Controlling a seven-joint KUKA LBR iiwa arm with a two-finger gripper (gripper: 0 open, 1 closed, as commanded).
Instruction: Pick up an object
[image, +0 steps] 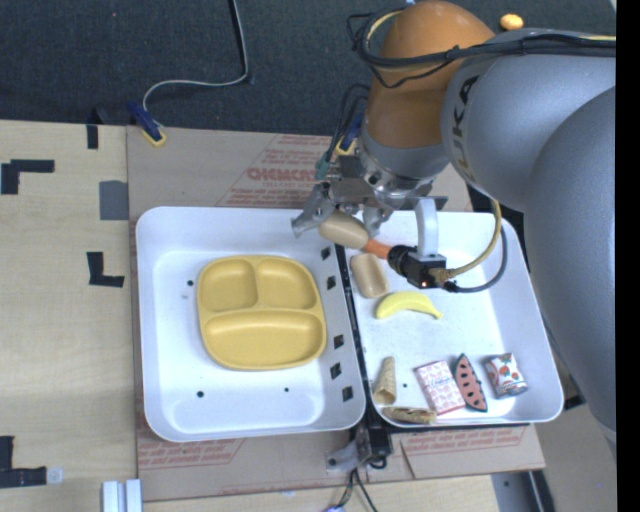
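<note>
My gripper (343, 218) hangs over the divider between the two bins, near their far end. A tan oblong roll (346, 231) sits between its grey fingers (308, 219), and the gripper is shut on it. The roll is tilted and held just above the bin rim. An orange piece (376, 247) peeks out right beside the roll. In the right bin (520, 300), just below the gripper, lie a second tan roll (367, 275) and a yellow banana (408, 306).
A yellow divided plate (262, 310) fills the middle of the left bin (165, 340). The right bin's near end holds a cone (385, 377), a pink packet (438, 387), a watermelon slice (470, 382), a red can (506, 374) and a flat brown piece (408, 414). The arm covers the far right.
</note>
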